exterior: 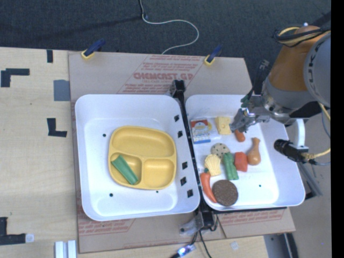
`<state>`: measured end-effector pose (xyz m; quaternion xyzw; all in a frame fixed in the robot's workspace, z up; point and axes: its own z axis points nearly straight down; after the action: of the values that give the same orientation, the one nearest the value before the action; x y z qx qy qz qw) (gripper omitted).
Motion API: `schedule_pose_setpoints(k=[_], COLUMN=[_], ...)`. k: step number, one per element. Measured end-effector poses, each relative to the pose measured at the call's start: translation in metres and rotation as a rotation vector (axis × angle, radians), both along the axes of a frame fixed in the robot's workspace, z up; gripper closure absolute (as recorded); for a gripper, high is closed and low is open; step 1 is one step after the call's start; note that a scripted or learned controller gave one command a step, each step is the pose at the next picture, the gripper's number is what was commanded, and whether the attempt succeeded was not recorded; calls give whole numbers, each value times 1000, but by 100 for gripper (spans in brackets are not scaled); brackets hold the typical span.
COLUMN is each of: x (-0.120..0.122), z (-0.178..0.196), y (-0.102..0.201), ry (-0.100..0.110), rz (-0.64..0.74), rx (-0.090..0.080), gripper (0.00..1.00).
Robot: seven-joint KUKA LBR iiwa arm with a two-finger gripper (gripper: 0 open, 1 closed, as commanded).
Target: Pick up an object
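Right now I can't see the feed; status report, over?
Gripper low over right white bin, nothing seen held. Small red toy piece just beneath. Yellow cheese wedge and orange drumstick crowd it.

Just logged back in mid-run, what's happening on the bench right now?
The arm reaches in from the right, with its gripper low over the right bin, next to a small orange-red piece and a yellow cheese block. Nothing is visibly lifted. In the left bin, a yellow divided plate holds a green vegetable.
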<state>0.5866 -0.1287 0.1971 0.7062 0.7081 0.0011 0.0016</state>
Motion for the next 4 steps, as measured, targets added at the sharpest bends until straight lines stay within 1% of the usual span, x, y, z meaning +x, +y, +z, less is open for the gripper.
schedule_pose_setpoints(k=[1,2,3,4], x=[1,-26,-66,-90], z=[29,33,22,37], y=[1,42,85,100], ry=[2,7,9,7], rz=[-1,2,2,0], rx=[0,2,2,2], gripper=[100,100,100,100])
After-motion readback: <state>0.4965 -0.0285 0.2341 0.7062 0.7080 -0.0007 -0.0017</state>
